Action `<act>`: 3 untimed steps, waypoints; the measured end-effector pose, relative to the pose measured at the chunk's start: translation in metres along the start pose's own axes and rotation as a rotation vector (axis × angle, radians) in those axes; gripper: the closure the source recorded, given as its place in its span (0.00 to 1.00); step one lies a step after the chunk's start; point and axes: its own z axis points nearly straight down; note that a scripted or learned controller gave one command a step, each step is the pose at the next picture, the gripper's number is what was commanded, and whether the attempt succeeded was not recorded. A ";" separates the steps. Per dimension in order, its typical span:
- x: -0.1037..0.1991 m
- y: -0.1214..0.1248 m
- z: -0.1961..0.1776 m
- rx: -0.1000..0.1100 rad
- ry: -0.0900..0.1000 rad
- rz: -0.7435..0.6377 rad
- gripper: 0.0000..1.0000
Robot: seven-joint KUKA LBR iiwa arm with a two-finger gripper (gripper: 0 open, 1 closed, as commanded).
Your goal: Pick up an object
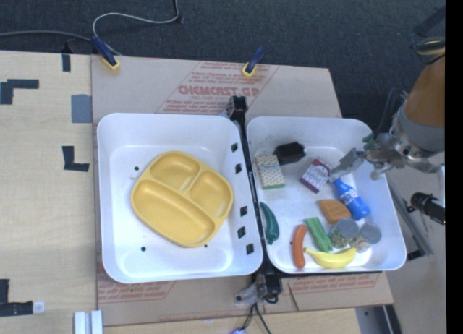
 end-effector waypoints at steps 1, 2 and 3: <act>-0.029 0.028 0.108 -0.009 -0.001 -0.001 0.00; -0.028 0.028 0.098 -0.009 0.000 -0.002 1.00; -0.028 0.028 0.098 -0.009 0.000 -0.001 0.00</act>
